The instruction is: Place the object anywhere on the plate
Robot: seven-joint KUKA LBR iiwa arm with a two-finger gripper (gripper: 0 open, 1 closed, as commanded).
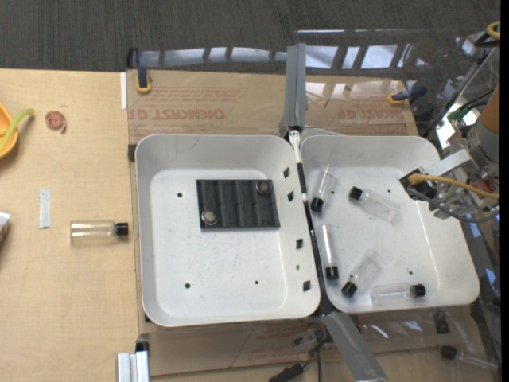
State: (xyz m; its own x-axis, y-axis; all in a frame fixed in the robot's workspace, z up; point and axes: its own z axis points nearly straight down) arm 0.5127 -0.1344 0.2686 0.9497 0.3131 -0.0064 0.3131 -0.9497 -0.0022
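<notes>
A black ribbed plate [238, 204] lies in the left bin [159, 237], with two small round studs on it. Several clear vials with black caps lie in the right bin [445, 269]: one [323, 188] by the divider, one [374, 203] in the middle, one [326, 249] lower left, one [362, 271] beside it, and one [396, 294] along the front wall. My gripper [452, 204] hangs over the right bin's right side, to the right of the middle vial and apart from it. I see nothing held in it.
Another clear vial [95, 230] lies on the wooden bench left of the bins, near a small pale strip [44, 209]. A red disc [54, 120] and an orange-and-green item [9, 130] sit at the far left. Cardboard lies under the bins.
</notes>
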